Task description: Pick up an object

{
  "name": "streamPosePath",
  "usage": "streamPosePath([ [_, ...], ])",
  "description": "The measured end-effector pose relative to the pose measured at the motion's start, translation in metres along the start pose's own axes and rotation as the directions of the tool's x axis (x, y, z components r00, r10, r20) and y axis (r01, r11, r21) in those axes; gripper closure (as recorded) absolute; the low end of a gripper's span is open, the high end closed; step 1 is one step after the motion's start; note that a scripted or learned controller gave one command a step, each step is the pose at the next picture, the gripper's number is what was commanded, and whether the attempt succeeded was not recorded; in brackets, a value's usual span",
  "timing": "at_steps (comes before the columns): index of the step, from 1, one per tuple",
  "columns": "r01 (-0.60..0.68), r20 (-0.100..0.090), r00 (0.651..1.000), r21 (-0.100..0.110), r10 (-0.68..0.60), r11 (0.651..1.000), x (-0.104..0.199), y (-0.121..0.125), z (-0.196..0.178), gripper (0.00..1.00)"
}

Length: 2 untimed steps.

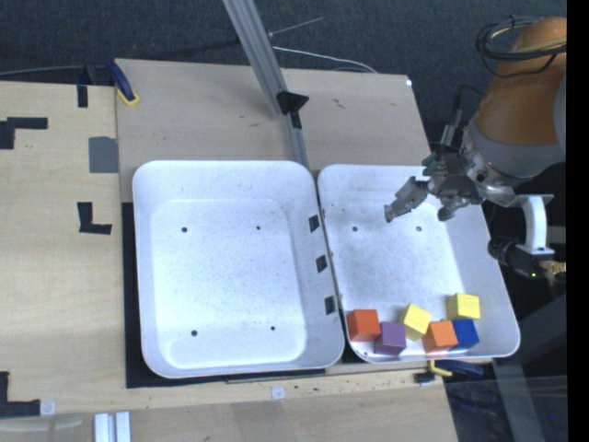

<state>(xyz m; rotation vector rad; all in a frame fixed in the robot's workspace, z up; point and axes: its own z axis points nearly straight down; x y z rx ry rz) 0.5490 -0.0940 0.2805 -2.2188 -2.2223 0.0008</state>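
Observation:
Several small blocks lie along the near edge of the right bin (368, 256): an orange block (363, 323), a purple block (393, 336), a yellow block (417, 319), a second orange block (440, 335), a blue block (465, 332) and another yellow block (464, 305). My gripper (423, 205) hangs over the far part of that bin, well away from the blocks. Its two fingers are spread apart, with nothing between them.
The left bin (225, 265) sits beside the right one, joined by black clips (320, 262). A slanted metal pole (262, 49) rises behind the bins. The grey arm with its orange band (520, 90) comes in from the right.

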Motion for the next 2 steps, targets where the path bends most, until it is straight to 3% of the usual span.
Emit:
streamPosePath([
  [1, 0.002, 0.000, 1.000, 0.005, -0.002, 1.000, 0.029, 0.021, 0.053, 0.00],
  [2, 0.007, -0.002, 1.000, 0.005, -0.007, 1.000, 0.118, 0.008, 0.091, 0.00],
])
